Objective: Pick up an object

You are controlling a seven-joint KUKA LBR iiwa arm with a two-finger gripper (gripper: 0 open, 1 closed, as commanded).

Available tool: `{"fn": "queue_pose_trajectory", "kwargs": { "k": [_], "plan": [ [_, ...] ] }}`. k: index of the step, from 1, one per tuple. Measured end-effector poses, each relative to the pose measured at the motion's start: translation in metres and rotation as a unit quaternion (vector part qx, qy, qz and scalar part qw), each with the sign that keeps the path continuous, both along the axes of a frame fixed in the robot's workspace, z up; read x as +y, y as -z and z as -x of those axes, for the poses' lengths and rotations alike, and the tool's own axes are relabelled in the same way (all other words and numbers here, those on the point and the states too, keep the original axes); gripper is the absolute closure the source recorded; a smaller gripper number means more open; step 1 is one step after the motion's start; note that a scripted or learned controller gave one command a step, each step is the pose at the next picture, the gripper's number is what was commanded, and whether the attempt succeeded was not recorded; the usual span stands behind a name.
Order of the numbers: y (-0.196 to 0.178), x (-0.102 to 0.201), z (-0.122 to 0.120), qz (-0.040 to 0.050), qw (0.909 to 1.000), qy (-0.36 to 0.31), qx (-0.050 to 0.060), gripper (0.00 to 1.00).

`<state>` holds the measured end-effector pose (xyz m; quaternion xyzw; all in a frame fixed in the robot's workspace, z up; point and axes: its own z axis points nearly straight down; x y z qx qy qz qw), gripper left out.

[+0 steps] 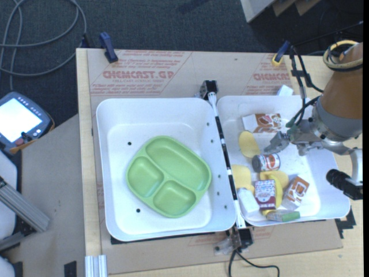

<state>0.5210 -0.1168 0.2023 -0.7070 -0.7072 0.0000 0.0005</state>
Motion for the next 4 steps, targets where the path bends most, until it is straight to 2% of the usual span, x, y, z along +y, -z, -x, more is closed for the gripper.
{"fn": "queue_pose_trajectory", "kwargs": {
  "k": [1, 2, 3, 4],
  "plan": [
    [0.118, -0.001, -0.04, 0.0004, 1.0, 0.0, -0.001, 0.0],
    [0.108, -0.001, -0.041, 0.0007, 1.0, 0.0, -0.002, 1.0],
    [0.108, -0.001, -0.04, 0.0006, 1.0, 0.0, -0.002, 0.0],
    [0.118, 0.004, 0.021, 0.0007, 1.0, 0.001, -0.001, 0.0]
  ]
}}
